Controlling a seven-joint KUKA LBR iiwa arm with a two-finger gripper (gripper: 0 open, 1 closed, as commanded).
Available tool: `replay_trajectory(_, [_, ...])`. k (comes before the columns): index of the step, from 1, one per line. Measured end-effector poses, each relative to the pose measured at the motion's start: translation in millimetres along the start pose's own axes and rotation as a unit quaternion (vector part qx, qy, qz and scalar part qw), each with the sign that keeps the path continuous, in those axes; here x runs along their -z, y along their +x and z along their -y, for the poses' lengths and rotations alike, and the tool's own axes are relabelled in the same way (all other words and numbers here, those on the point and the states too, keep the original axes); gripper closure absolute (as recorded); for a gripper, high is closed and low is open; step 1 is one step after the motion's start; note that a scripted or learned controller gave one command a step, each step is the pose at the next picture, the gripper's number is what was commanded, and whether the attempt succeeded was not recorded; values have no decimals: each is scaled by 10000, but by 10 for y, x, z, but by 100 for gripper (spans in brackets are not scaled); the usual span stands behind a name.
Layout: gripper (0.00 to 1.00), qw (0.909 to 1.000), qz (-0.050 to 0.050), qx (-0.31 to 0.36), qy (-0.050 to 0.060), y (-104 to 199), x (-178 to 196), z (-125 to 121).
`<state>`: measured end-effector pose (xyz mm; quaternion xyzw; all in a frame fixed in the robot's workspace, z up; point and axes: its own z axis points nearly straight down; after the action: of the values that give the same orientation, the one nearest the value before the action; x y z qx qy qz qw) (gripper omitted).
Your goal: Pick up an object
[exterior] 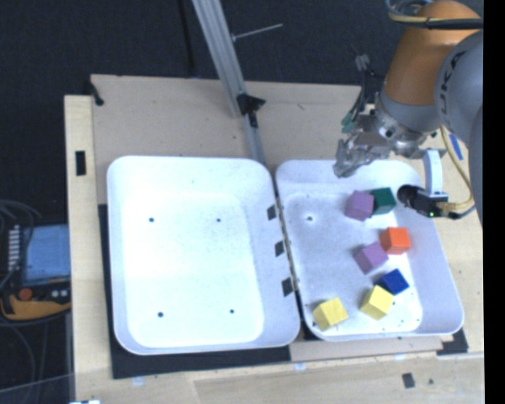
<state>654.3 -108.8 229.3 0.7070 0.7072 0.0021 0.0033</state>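
Observation:
Several small blocks lie in the right bin: a purple block touching a dark green one, an orange block, a second purple block, a blue block, and two yellow blocks. My gripper hangs over the bin's far edge, up and left of the purple and green pair. It looks raised above the bin, and nothing shows between its fingers. Their spread is hard to read from this angle.
The left bin sits beside the right one. A slanted metal rail runs from the top down to the gap between the bins. A black cable fitting hangs by the right bin's far right edge.

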Motion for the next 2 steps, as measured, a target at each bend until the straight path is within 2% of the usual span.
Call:
replay_trajectory(1, [100, 10000, -11, 30, 39, 536, -79, 47])
replay_trajectory(2, [100, 10000, -12, 36, 28, 1108, -57, 9])
